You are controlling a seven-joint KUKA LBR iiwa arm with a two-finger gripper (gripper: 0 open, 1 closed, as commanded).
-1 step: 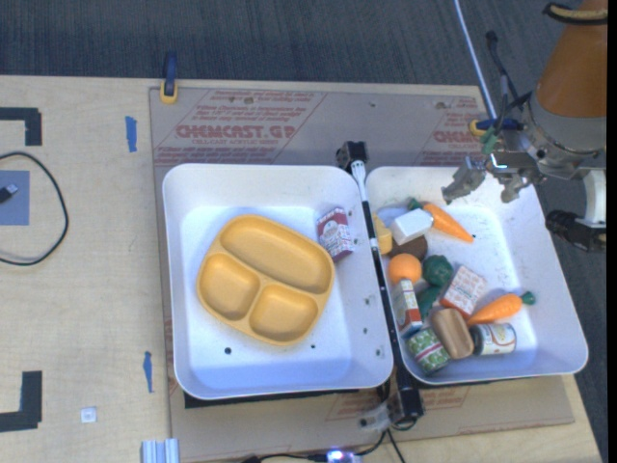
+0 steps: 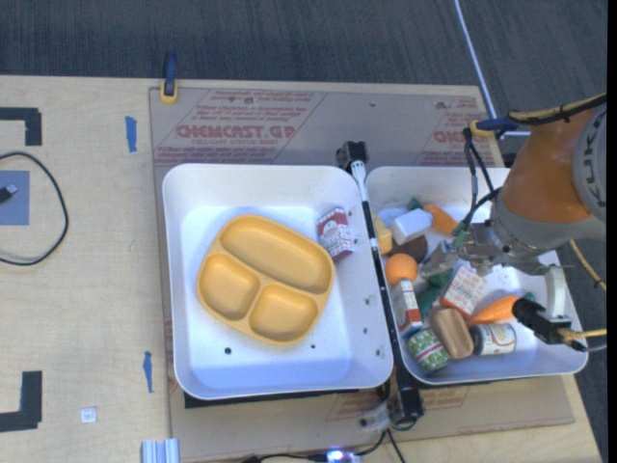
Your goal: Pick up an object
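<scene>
Yellow tray (image 2: 262,278), red packet (image 2: 335,232), cluttered right bin (image 2: 569,355)

Small red-and-white packet (image 2: 335,232) lies tilted right beside the yellow divided tray (image 2: 265,278), up by its upper-right edge.

Wooden bench (image 2: 87,307) bears a brown board (image 2: 289,123); two white bins (image 2: 183,287) (image 2: 559,360) sit side by side

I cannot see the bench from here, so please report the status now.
Gripper down in the cluttered right bin, grasp not visible. Left bin holds yellow divided tray and small red packet. Items crowd the gripper.
</scene>
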